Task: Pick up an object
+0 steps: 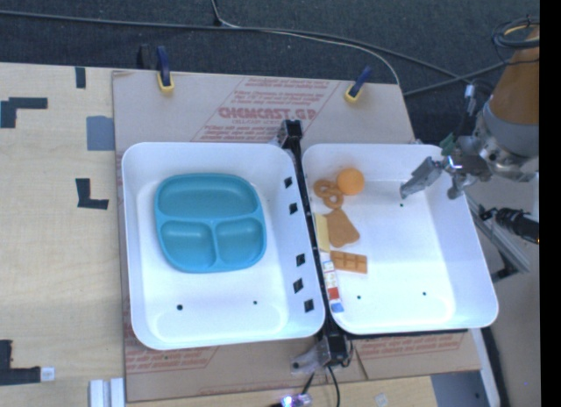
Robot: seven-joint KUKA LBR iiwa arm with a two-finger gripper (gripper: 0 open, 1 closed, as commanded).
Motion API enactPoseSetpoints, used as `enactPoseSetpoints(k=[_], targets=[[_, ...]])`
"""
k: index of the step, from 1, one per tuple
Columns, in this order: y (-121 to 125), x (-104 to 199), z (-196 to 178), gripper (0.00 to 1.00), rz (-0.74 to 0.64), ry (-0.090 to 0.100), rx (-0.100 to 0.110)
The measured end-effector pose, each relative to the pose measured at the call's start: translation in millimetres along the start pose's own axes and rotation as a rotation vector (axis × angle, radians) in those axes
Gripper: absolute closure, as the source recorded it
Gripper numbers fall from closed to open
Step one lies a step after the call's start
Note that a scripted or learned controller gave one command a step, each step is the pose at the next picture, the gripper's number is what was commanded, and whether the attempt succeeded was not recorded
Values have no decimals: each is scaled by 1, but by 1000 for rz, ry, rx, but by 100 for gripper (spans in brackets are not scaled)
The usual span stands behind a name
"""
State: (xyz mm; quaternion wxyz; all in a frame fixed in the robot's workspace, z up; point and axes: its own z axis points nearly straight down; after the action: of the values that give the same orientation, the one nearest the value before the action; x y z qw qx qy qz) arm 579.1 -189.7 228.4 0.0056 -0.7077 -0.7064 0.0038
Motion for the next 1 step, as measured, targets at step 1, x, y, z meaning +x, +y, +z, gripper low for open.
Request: enactPoseSetpoints(k=[1], targets=[[3,0,-7,0,-3,-3,-12]])
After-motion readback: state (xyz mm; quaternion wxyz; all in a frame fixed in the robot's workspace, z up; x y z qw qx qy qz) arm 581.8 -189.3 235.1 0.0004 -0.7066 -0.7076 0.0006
